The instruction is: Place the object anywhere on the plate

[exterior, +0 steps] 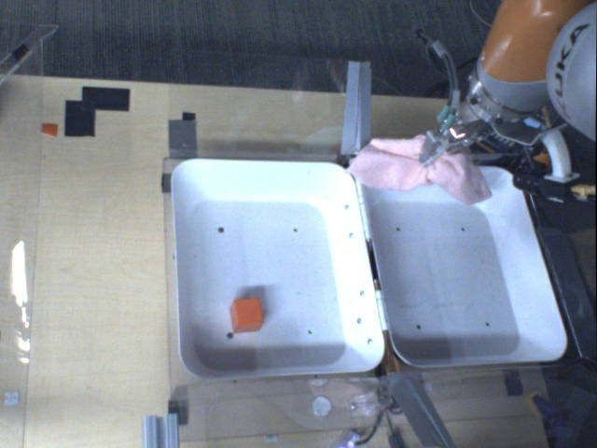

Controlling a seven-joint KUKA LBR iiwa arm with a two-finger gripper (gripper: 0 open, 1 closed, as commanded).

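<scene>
Far left on the surface (93, 278): a small orange marker (49, 130) and black L-shaped patches (91, 110) near the back edge. Left bin (201, 203): one orange block (247, 315) resting on the floor toward the front-left part, apart from the walls. A grey upright post (355, 110) stands behind the seam between the bins. Right bin (522, 278): a pink cloth (420, 171) draped over its back rim, partly inside, partly on the edge. My pincer (444, 140) sits at the cloth's upper right part, touching or just above it; I cannot tell how it is set or whether it grips the fabric. My arm (532, 35) enters from the upper right.
</scene>
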